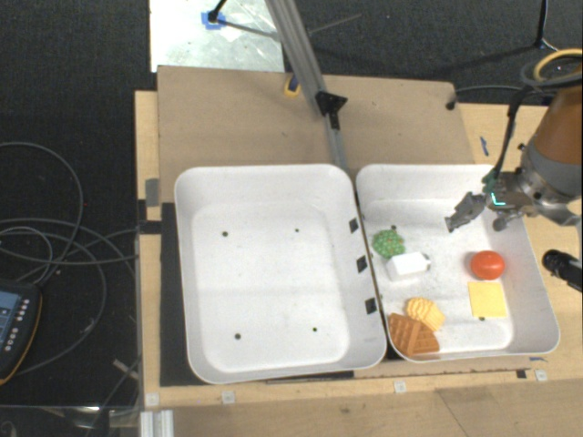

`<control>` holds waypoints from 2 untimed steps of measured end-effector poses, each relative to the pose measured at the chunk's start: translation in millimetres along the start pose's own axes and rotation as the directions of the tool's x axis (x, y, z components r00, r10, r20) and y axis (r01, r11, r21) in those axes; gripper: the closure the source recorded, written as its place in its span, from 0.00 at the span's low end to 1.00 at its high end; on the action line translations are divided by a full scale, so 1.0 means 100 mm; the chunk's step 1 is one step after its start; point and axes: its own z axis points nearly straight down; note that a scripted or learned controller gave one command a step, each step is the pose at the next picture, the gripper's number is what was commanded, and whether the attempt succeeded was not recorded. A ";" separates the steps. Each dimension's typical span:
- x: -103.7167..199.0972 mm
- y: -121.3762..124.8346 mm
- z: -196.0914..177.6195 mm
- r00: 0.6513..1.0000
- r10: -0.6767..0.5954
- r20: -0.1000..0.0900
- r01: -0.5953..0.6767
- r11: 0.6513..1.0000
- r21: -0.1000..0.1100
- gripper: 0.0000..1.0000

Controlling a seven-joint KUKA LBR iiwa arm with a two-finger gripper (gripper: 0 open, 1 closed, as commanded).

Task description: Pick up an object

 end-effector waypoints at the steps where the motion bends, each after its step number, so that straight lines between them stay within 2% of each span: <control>1: 0.00 0.01 -0.02 1.000 0.001 0.001 -0.001 1.000 -0.004 0.00; 2: 0.06 -0.04 0.58 1.000 0.004 0.000 -0.004 1.000 0.002 0.00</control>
